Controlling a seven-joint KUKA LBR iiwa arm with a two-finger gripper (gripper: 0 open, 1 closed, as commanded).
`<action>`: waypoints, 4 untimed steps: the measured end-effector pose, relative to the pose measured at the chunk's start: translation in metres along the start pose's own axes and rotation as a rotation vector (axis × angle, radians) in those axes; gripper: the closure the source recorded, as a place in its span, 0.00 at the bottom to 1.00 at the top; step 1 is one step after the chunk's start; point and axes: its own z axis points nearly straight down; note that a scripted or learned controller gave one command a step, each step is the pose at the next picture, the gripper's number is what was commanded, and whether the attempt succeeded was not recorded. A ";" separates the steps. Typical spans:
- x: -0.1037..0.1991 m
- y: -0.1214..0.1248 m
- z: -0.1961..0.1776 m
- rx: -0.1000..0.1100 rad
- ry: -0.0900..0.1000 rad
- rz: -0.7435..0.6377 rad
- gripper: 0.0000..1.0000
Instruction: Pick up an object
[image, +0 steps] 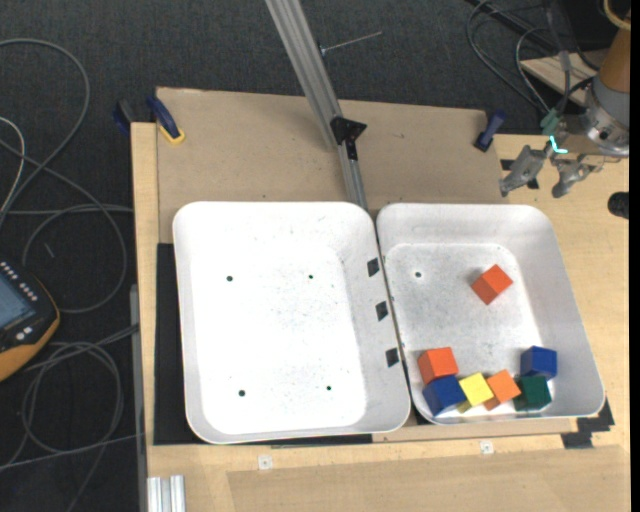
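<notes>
From my station nothing is picked yet. The right bin (560, 262) holds every block; beyond its far rim my gripper (541, 174) hangs spread and empty. The lone orange cube (491, 284) sits mid-bin, easiest to grab.

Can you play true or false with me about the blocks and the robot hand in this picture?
1. All the blocks are in the right bin. True.
2. The end effector is holding a block. False: its open fingers have nothing between them, and it hangs above the bench beyond the bins.
3. One orange block sits alone, away from the others. True.
4. The yellow block is in the left bin. False: it lies in the right bin's near row with the other blocks.
5. There are two blue blocks. True.
</notes>
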 end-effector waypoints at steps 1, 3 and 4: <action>0.000 0.001 -0.003 -0.004 -0.002 -0.002 0.00; 0.002 0.001 0.102 0.001 -0.001 -0.002 0.00; 0.003 0.000 0.153 0.001 -0.001 -0.002 0.00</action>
